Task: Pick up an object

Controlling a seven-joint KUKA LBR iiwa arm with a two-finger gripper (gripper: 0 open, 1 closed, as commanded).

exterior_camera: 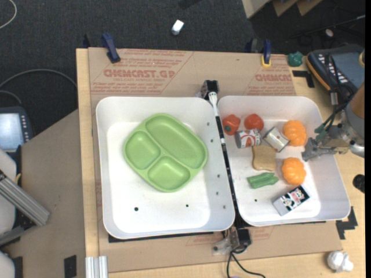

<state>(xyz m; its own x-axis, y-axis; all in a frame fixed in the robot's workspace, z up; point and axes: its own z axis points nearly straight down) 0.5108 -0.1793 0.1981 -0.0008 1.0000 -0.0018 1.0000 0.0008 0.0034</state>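
— Over the right bin [330,204], what do you see of the arm?

— Its gripper [317,146] hangs at that bin's right side, reaching in from the right edge. The metal tip sits just right of the upper orange [294,132] and above and right of the lower orange [293,169].

— Are the jaws spread or pinching something?

— I cannot tell; the tip is small and blurred. Nothing shows between them.

— So where are the things it could pick?

— All in the right bin. Taking the lower orange as the mark: a tan flat piece [264,158] lies just to its left, a green piece [262,180] lies to its lower left, and a small black-and-white carton [291,201] lies just below it. Up and to the left are a red-and-white can [248,138] on its side and a silvery packet [276,138], with two red round things [232,122] [253,121] beyond them near the bin's far left corner.

— And the left bin [116,213]?

— It holds a green divided plate [166,152], well left of the lower orange.
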